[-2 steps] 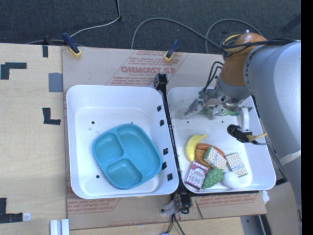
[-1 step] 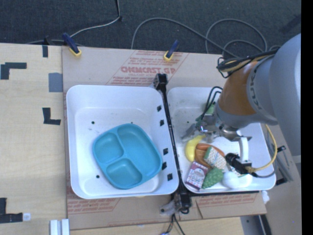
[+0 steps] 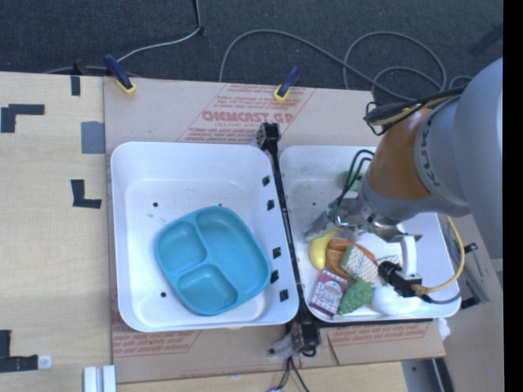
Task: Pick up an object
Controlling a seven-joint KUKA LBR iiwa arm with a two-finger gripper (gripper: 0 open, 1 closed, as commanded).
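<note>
Grey KUKA arm with the orange band (image 3: pixel 398 158) comes in from the right and sits low over the right shallow white plastic bin (image 3: pixel 315 178). Two-finger gripper (image 3: pixel 333 223) is down in that bin near its middle, just above the object pile. Can't tell from this angle whether the gripper is released, clenched, or grasping anything; the wrist hides most of it.

Candidate pick objects are all clustered in the near half of the right bin:
- round yellow lemon-like piece (image 3: pixel 318 254), just below the gripper, nearest the divider
- orange rounded piece (image 3: pixel 336 254), touching the yellow one
- pale speckled square block (image 3: pixel 359 263), tilted, lying on the orange piece
- small maroon printed packet (image 3: pixel 328 291), near the front wall
- green leafy-looking piece (image 3: pixel 355 298), beside the packet
- white rounded object (image 3: pixel 393 301) at the front right corner, partly under black cabling

Left shallow white plastic bin (image 3: pixel 147 170) holds a light-blue three-compartment plastic tray (image 3: pixel 212 259), lying flat, rotated at a slant, in the near half.

Both bins sit on a brown cardboard sheet (image 3: pixel 237 109) fixed with two blue-and-yellow clamps (image 3: pixel 119 73) at the far edge.
</note>
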